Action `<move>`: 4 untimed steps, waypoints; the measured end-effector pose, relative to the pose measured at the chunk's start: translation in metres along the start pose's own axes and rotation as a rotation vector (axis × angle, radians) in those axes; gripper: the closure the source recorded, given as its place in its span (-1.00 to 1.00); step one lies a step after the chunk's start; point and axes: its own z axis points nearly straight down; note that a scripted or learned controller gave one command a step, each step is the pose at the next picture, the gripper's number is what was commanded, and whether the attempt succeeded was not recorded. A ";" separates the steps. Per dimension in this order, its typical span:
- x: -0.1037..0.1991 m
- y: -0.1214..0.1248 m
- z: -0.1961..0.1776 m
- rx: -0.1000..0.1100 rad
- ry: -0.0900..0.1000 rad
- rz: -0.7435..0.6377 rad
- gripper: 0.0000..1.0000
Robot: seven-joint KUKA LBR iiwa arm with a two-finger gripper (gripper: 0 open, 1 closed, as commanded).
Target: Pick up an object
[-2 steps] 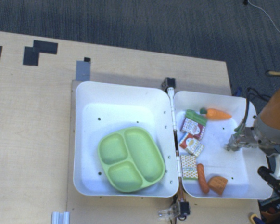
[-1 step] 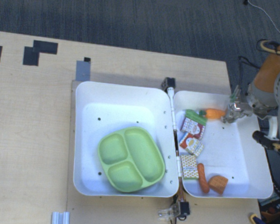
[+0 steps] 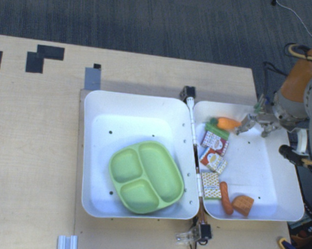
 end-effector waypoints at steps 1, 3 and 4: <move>0.030 -0.070 0.000 -0.017 -0.009 0.005 -1.00; 0.031 -0.049 0.000 -0.018 -0.010 0.003 -1.00; 0.079 -0.083 0.000 -0.020 -0.009 0.003 -1.00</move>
